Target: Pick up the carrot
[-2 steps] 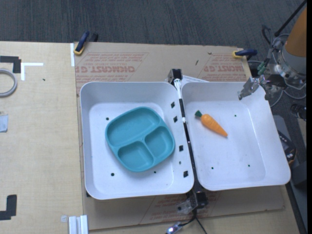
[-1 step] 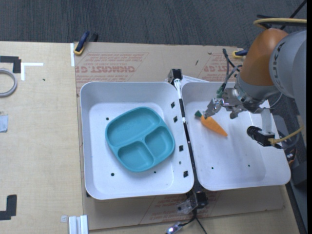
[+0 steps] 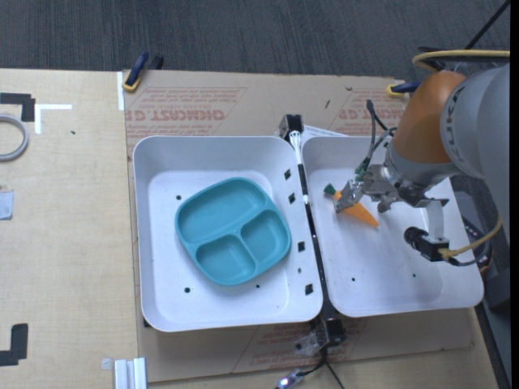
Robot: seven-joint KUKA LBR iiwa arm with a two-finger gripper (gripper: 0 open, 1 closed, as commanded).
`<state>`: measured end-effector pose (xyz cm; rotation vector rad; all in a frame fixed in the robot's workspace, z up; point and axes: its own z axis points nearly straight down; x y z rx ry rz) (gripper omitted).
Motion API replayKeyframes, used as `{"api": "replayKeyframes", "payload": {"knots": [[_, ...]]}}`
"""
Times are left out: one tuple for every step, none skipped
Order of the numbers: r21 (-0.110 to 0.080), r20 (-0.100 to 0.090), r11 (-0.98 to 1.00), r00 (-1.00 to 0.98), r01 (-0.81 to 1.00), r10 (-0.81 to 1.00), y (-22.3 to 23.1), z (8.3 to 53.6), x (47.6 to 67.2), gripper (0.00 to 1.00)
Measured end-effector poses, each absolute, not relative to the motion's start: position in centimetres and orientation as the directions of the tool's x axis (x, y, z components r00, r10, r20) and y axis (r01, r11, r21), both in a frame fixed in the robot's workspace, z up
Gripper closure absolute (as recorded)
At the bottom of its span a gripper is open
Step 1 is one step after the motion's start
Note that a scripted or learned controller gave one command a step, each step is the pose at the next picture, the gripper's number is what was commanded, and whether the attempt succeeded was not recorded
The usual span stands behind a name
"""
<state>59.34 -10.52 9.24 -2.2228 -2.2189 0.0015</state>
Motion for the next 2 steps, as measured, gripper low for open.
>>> {"api": "replayKeyframes", "payload": {"knots": [[0.000,0.000,-0.004,0.004,1.000,1.000,-10.6,10.3,59.4,1.00],[0.000,-0.001,0.000,0.000,1.000,1.000,-0.7,19.2,56.7,1.00]]}}
